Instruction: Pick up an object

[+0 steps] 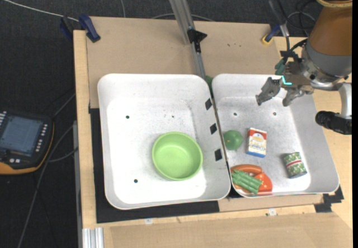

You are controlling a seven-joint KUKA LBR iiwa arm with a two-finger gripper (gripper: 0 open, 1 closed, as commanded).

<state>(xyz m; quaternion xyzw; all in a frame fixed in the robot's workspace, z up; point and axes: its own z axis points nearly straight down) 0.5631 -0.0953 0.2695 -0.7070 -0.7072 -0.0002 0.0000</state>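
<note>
Gripper (280, 93) hung over the right bin's (313, 129) upper part, fingers spread, nothing between them. Lower in that bin: ball (233, 140), carton (257, 143), can (294, 164), plate of vegetables (251, 179) (bottom rim). Green bowl (177, 155) sat in the left bin (120, 129).

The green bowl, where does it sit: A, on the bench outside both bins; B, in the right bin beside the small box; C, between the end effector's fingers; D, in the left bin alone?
D: the green bowl lies alone on the floor of the left bin.
</note>
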